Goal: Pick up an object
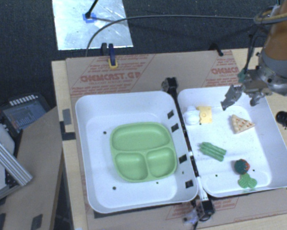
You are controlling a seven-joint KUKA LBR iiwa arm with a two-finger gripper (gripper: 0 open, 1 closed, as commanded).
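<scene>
On the brown board behind the bins, "CHEMCAST GP" could be read in red print. A green divided plate [142, 152] lay in the left bin [93, 143]. In the right bin [273, 139] were seen a white piece [191, 116] touching a yellow block [205, 114], a green bundle [213, 151] and a pizza slice [241, 124]. The slice was judged light, stiff and best pinched across its narrow sides. The gripper [241, 97] hovered just above it, jaws spread wide, nothing held.

Single fixed camera above the bench [143, 68], slanted downward, both white bins [94, 158] in frame
</scene>
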